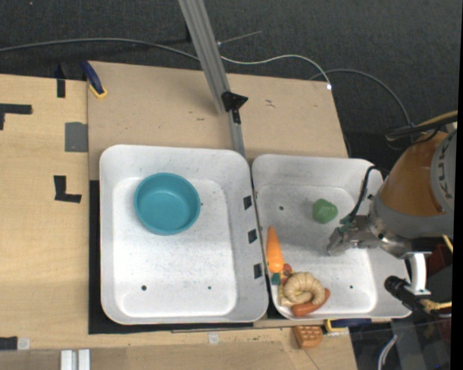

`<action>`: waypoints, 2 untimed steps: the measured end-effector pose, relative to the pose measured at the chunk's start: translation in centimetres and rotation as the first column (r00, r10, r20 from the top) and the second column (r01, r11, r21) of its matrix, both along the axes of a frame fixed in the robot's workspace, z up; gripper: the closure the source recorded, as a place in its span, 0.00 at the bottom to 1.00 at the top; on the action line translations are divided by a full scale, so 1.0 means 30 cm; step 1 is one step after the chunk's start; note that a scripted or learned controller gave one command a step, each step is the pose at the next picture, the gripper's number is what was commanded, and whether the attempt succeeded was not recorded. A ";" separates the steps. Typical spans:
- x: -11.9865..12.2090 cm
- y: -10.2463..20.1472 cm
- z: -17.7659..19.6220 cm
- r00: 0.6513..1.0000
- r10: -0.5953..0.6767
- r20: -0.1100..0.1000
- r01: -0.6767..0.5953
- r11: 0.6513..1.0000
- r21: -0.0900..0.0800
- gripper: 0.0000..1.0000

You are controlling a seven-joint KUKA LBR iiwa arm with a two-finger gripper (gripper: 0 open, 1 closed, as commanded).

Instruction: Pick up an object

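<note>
1. Nearest the camera, a small orange-brown block (pixel 308 336) is seen on the bench just outside the near edge of the right bin (pixel 296 175).
2. Just inside that near edge, toward the bin's near left corner, a cluster of toy food is found: a tan croissant-like pastry (pixel 301 286), a red sausage (pixel 313 302) curled against it, and a carrot (pixel 275 252) lying along the left wall.
3. A green rounded object (pixel 325 211) is placed apart from the cluster, near the middle of the right bin, toward its far side.
4. A teal bowl (pixel 167 203) is seated upright in the far left part of the left bin (pixel 114 290).
5. The gripper (pixel 345 239) is lowered into the right bin beside its right wall, just near of the green object; nothing can be seen between its tips, and whether it is released or clenched cannot be told.
6. The task is judged not yet done, since every object rests on a bin floor.
7. A miss is the likely failure: the green object appears to sit off the gripper's line, so a closing could meet bare floor.
8. A rounded object could also be nudged away by one tip, or the bin wall could be struck.
</note>
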State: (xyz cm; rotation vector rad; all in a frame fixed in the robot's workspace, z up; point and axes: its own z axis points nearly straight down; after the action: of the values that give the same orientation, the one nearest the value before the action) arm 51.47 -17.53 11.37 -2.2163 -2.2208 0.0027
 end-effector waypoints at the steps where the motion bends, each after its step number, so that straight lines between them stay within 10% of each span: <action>1: 0.007 0.022 0.146 1.000 0.000 0.006 0.000 1.000 -0.002 1.00; 2: 0.011 0.022 0.295 1.000 0.000 0.007 0.000 1.000 -0.003 1.00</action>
State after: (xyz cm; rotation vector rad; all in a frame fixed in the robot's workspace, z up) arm 51.80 -16.86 20.23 -2.2218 -2.2256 -0.0025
